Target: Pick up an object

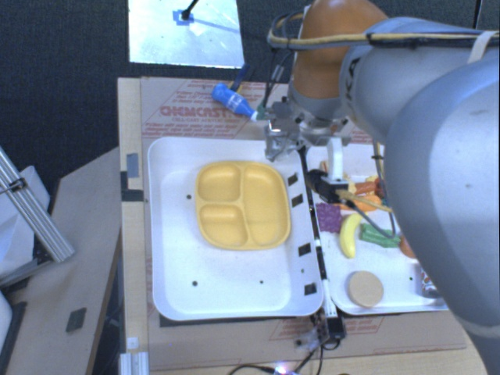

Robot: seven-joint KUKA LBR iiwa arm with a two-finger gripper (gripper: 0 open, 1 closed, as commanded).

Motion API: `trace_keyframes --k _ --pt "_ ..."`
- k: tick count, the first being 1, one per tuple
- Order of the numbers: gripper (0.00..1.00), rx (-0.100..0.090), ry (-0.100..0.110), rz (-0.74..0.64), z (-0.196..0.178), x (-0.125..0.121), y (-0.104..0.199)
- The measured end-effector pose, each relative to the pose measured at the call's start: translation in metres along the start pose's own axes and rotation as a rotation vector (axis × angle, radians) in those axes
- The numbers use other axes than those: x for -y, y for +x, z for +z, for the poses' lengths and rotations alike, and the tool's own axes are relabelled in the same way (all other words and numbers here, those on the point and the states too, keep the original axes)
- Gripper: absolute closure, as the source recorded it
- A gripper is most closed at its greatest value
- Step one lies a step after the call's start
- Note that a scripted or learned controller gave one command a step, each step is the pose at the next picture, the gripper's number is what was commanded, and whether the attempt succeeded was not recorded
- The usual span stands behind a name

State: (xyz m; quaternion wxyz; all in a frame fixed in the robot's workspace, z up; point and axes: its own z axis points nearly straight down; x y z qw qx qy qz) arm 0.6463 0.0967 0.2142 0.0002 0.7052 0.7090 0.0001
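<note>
My gripper (304, 148) hangs under the orange band of the arm, over the back of the divider between the two bins. Right below and in front of it, the right bin (394, 301) holds a cluster of toy food: an orange carrot-like piece (364, 187), a purple piece (329, 218), a yellow banana (348, 235) and a green piece (380, 237). A round tan disc (365, 288) lies nearer the front. In the left bin (168, 233) sits a yellow divided plate (241, 204). I see nothing held in the gripper.
The big grey arm covers the right part of the right bin. A blue object (232, 100) lies on the cardboard behind the left bin. A black clipped divider (311, 233) runs between the bins. A shiny square panel (185, 22) lies at the back.
</note>
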Motion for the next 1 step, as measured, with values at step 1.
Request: trace_keyframes --k 1 --pt "1.00 0.000 -0.002 0.000 -0.0054 0.0000 0.0103"
